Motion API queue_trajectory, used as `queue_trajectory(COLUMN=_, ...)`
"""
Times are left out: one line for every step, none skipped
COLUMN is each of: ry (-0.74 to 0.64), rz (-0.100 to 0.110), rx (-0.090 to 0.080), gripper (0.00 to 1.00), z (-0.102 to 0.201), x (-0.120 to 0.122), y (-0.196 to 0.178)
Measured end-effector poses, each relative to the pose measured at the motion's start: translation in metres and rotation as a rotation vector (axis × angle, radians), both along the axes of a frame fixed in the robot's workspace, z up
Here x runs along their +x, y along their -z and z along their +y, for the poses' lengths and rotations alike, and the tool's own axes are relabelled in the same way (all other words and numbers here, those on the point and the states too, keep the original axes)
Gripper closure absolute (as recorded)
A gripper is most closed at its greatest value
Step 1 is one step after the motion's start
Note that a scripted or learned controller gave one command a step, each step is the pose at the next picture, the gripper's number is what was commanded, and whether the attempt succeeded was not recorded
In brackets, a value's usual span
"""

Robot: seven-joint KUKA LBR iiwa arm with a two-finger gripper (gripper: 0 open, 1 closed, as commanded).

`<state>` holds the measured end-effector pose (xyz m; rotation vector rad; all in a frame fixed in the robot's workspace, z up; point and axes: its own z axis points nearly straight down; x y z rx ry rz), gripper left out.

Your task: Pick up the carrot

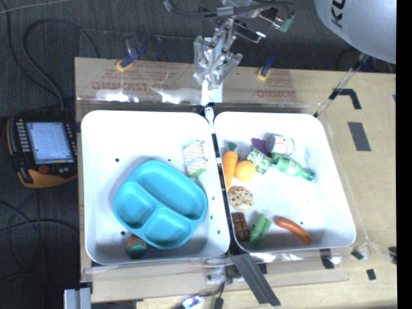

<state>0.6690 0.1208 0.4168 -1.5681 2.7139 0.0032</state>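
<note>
Currently I see the orange tapered carrot [230, 165] lying in the right white bin [325, 172], against its left wall, touching a round orange fruit [244, 170]; the metal two-finger gripper [211, 82] hangs beyond the bin's far rim, its opening indiscernible

Scene evenly, brightly lit from above. Bins [151, 124] near blown out, white walls washed flat. Glare seen on clear sheet [148, 95] at far edge. Soft short shadows cast under tray [161, 205]. Floor [38, 56] at left dim. Arm [360, 11] at far right blurred, slightly overexposed.
</note>
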Motion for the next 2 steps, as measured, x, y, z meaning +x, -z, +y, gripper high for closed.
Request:
queue_trajectory(ry=-0.238, rz=-0.001, rx=-0.001, gripper=1.0, z=-0.019, x=0.0, y=-0.018)
queue_trajectory(ry=-0.486, rz=0.002, rx=-0.002, gripper=1.0, z=0.011, x=0.0, y=0.025)
